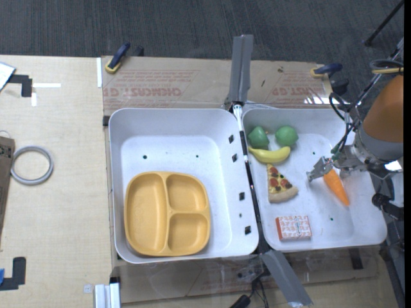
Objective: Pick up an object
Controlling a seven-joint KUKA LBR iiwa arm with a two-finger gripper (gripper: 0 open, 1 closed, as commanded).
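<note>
A pale wooden bench top [58, 191] fills the left side, with a roll of grey tape [29, 165] lying flat on it and dark grey carpet [192, 11] beyond the far edge. A sheet of brown cardboard [173, 82] lies under the two bins, held by a blue and yellow clamp [117, 57] at its far left corner and another clamp [326, 70] at the far right.

The left white bin [128, 133] holds a yellow divided plate [168, 213] with three compartments, sitting toward the bin's near side.

The right white bin [321, 236] holds two green round fruits [273, 136] side by side near its far left corner, with a yellow banana [270, 153] just in front of them. A toy pizza slice [280, 185] lies nearer, and a small red and white box [293, 227] sits close to the near wall. Toward the right side lies an orange carrot [337, 187], angled on the bin floor.

The gripper [321, 170] hangs low in the right bin, at the carrot's upper end; I cannot tell how its jaws stand or whether it touches the carrot.
</note>
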